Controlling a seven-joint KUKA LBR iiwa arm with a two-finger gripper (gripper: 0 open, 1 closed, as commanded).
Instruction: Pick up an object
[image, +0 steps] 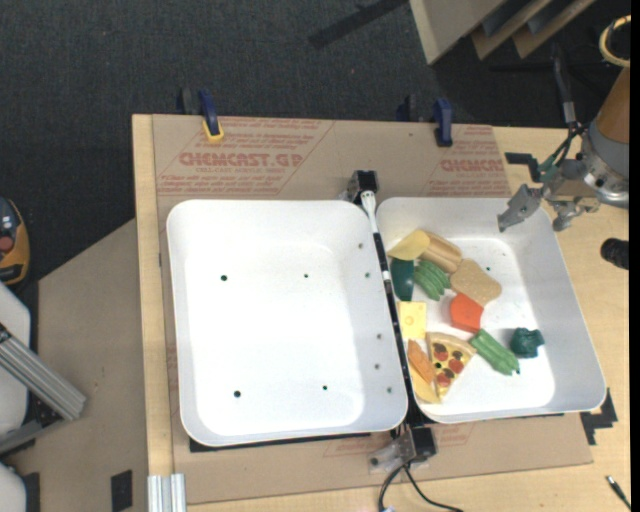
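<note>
The right bin (560, 300) holds several toy foods: a tan bread piece (435, 246), a green pickle (431, 279), a beige loaf slice (478, 285), an orange-red block (466, 313), a yellow cheese square (413, 320), a pizza slice (447, 360), a green pea pod (494, 352) and a dark green broccoli (527, 342). My gripper (540, 212) hangs over the bin's far right corner, above and to the right of the food. Its two fingers stand spread apart with nothing between them.
The left bin (200, 300) lies beside the right one, split from it by a black rail (378, 262). Blue clamps (210, 115) (442, 118) grip the board's far edge. A cable and connector (405, 450) sit at the near edge.
</note>
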